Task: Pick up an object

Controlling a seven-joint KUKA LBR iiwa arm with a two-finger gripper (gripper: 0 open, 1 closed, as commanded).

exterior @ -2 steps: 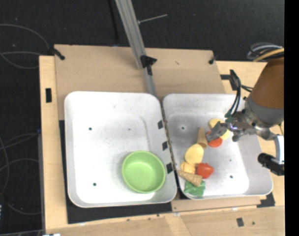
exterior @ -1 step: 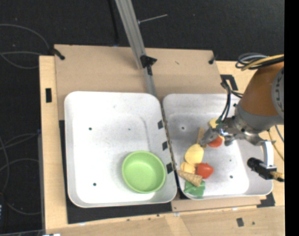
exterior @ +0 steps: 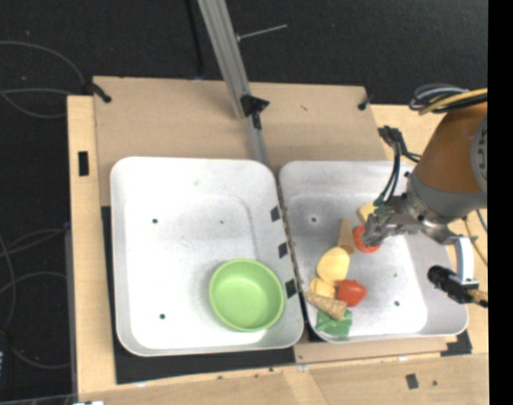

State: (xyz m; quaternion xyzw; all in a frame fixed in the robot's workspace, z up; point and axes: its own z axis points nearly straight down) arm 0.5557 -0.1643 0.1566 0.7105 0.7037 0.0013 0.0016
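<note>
My gripper (exterior: 376,226) hangs low over the right bin (exterior: 408,310), near its middle right. A small red-orange object (exterior: 367,243) sits directly under its tip, partly hidden by it. Whether it is held or merely lies below is hard to see. A tan wedge (exterior: 347,236) lies just left of it, and a yellow piece (exterior: 367,212) peeks out above the gripper. Further left and forward lie a yellow lemon-like fruit (exterior: 333,264), a red tomato-like piece (exterior: 351,292), a cone (exterior: 328,305) and a green item (exterior: 337,326).
A green bowl (exterior: 246,294) stands at the front right of the left bin (exterior: 155,192). A metal pole (exterior: 227,49) slants down to the divider between the bins. The arm's orange band (exterior: 450,146) and cables overhang the right bin's far right side.
</note>
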